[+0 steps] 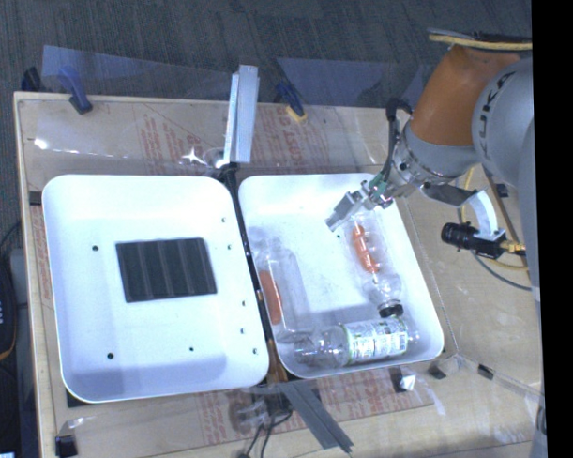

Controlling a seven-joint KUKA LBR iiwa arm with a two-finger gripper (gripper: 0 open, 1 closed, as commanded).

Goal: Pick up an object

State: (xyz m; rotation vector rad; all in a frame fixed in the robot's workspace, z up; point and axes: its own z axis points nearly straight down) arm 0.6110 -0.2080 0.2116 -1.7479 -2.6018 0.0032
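Lying in the right bin, three clear plastic bottles; pincer grip state unclear.

Wooden bench carrying two shallow white bins side by side, the left bin and the right bin, touching at their inner rims.

Just one camera here, fixed up high over the pale wooden tabletop and looking down at a slant. It's far enough back to fit both shallow white plastic bins, left and right, with dark carpet floor along the top.
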